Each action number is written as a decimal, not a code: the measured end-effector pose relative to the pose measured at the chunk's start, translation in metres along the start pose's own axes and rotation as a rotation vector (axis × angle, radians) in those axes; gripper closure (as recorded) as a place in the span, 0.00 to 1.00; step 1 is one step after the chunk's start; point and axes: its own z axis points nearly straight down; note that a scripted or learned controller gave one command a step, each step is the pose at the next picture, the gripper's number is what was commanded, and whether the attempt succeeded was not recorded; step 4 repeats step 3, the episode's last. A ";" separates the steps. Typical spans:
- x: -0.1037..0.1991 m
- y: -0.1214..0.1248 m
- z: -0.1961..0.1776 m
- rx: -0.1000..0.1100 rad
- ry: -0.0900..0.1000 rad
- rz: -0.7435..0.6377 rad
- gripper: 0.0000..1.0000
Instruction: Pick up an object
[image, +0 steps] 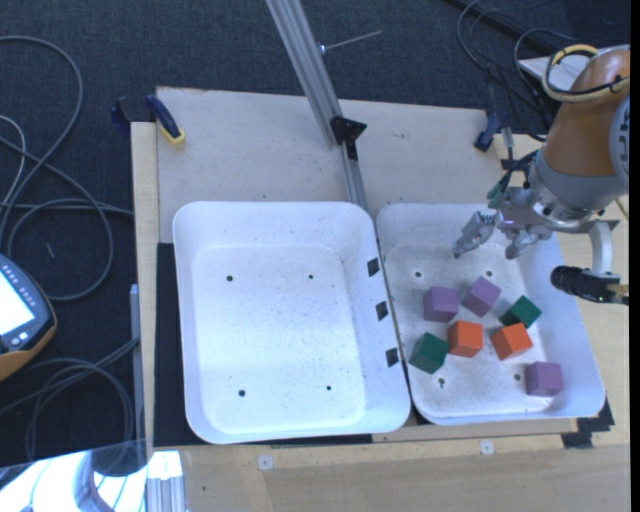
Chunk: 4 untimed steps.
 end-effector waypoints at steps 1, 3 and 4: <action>-0.020 -0.014 0.094 0.003 0.000 0.003 0.00; 0.033 0.039 -0.098 -0.017 -0.003 -0.002 0.00; 0.033 0.039 -0.098 -0.017 -0.003 -0.002 0.00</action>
